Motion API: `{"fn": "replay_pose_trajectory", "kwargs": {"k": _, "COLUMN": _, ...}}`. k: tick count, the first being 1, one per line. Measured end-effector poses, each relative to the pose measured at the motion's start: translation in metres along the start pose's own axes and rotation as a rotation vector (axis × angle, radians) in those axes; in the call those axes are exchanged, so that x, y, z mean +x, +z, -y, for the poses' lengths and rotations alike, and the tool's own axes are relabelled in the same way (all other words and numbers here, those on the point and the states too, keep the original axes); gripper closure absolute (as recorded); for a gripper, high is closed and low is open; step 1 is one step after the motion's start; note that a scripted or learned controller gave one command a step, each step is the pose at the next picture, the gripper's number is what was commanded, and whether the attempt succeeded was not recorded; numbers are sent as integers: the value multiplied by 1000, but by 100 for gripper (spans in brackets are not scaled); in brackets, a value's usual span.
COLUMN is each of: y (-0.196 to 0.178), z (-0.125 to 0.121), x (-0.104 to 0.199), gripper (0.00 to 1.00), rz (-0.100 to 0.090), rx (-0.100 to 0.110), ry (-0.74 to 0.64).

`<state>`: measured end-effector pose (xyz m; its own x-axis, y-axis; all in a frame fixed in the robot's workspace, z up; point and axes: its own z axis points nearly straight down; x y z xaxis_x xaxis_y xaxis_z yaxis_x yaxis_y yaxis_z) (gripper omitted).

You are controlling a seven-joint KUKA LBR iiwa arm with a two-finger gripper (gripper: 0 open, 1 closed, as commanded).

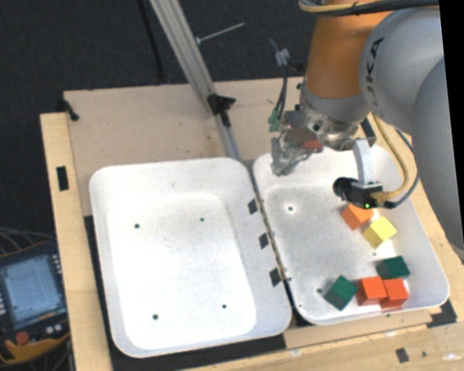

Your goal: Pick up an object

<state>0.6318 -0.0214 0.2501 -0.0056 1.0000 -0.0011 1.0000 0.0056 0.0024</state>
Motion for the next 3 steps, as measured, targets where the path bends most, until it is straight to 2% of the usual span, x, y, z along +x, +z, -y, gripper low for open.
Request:
{"fn": "replay_pose_trajectory", "kwargs": {"k": 1, "y": 4, "z": -27, "x": 44, "gripper": 100, "rz": 0, "rx": 0, "ry": 0}}
{"fn": "replay_pose_trajectory", "kwargs": {"k": 2, "y": 0, "z": -41, "x": 89, "gripper": 100, "rz": -1, "rx": -1, "ry": 0}}
{"fn": "replay_pose_trajectory", "kwargs": {"k": 3, "y": 0, "z": -41, "x": 85, "gripper": 0, "rz": 2, "rx": 2, "ry": 2}}
